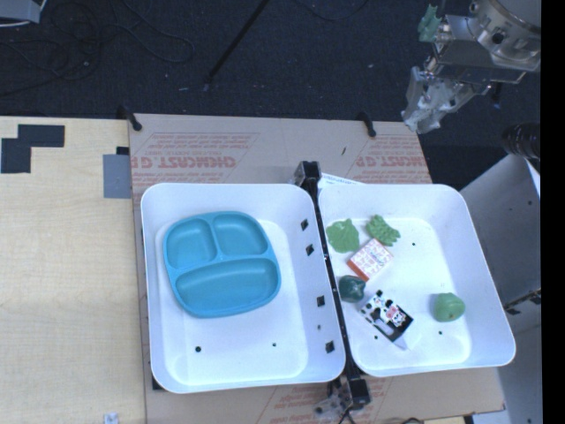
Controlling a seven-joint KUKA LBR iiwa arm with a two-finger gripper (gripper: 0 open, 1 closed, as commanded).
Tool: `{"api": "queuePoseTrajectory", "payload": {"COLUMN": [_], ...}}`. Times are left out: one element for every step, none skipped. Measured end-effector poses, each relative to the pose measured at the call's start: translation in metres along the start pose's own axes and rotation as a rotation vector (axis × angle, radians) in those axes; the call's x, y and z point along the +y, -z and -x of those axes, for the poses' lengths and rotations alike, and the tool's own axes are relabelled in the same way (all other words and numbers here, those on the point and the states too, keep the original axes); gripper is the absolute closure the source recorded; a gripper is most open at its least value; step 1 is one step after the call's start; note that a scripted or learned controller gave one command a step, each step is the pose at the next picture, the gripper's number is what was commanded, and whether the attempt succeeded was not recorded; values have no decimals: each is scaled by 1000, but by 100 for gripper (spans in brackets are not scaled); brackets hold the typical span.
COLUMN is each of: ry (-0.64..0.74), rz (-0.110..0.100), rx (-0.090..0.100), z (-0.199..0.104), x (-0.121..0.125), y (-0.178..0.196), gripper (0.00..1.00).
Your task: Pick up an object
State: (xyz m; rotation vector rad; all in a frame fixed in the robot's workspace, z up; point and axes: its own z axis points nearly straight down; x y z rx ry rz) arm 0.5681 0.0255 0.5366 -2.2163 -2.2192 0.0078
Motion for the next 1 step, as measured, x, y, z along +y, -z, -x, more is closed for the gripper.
{"api": "queuePoseTrajectory", "payload": {"ry": [2], "rz": [1], "rx": [0], "z": [-34], "x": [-61], "y": [0], "gripper": [100]}}
